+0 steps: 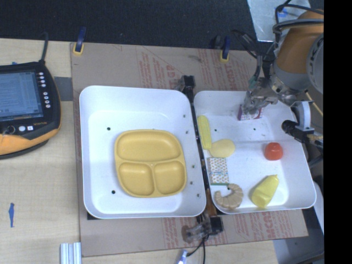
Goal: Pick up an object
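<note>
At far left sits a tablet (22, 106); the left bin (93, 147) holds a yellow tray (149, 162). Upper right, the gripper (254, 109) is low over a small pink object (246, 113); whether it grips I cannot tell. Likely grasp step; next, close and lift.

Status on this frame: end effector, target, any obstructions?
End effector low at right bin's far edge, over a small purple item; grip unclear. Tomato, corn, croissant lie loose nearby. Nothing blocking.
</note>
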You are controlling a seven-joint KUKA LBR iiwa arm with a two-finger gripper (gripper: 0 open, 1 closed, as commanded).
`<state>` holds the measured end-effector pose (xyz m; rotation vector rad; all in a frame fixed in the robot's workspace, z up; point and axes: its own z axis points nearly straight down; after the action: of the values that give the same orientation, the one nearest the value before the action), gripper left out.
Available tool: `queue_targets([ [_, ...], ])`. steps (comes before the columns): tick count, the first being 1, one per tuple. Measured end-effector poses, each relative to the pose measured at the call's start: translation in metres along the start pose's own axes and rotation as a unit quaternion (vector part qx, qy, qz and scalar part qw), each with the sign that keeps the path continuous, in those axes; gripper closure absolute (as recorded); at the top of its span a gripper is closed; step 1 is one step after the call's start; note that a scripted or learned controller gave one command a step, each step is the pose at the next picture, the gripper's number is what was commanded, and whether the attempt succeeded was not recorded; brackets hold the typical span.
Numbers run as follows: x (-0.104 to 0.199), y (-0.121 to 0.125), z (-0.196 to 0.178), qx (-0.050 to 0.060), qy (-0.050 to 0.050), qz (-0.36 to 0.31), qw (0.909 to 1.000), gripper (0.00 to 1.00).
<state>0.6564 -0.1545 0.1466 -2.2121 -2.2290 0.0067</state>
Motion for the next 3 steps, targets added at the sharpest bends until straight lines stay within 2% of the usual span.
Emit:
queue_targets([
  [1,-0.042,-0.061,-0.014,0.0,0.0,0.002,1.0,1.0],
  [2,-0.041,-0.061,-0.014,0.0,0.0,0.002,1.0,0.0],
  [3,-0.044,-0.001,0.017,0.0,0.001,0.002,1.0,0.0],
])
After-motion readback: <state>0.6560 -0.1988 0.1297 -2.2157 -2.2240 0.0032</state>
